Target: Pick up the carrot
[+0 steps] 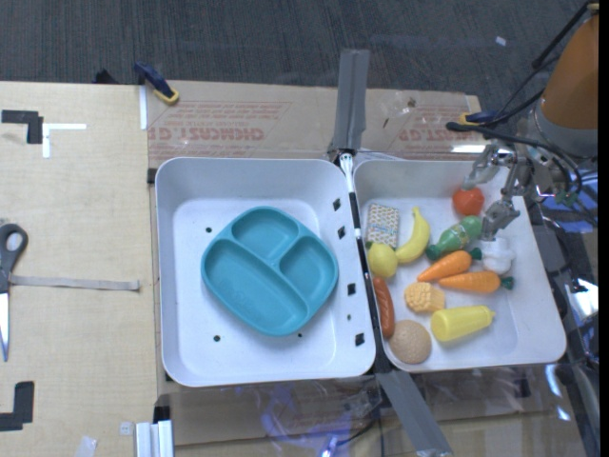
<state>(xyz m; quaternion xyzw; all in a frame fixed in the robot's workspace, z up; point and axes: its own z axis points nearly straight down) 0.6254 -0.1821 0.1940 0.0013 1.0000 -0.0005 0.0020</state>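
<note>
**Orange carrots packed in the right bin, gripper above the bin's far corner**

Orange is the colour you are after, and there are two orange carrots. Both lie in the right bin (542, 346), near its right side. The upper carrot (443, 266) slants up to the right. The lower carrot (471, 282) lies just below it, touching or nearly touching, with its green top pointing right.

The gripper (500, 198) hangs over the far right part of that bin, close to a red tomato (467, 201). Its fingers (497, 219) appear parted, with nothing between them, though glare and cables make this hard to judge.

What could go wrong, as a judgement: the carrots sit in a tight cluster. A green vegetable (458, 236) lies just above them, a corn cob (424, 298) just left, a yellow piece (462, 323) just below, and a small white item (497, 251) to the right. Fingers coming down could land on a neighbour, nip both carrots at once, or push one aside. The smooth, tapered plastic could also slip out as the fingers close.

Also in that bin are a banana (413, 235), a lemon (382, 259), a sausage (383, 307), a tan round piece (411, 341) and a small patterned packet (383, 224) whose print is too small to read.

The left bin (176, 284) holds a blue divided plate (270, 270). Cardboard (238, 127) on the worktop behind the bins bears red lettering, too faint for you to read with certainty.
</note>
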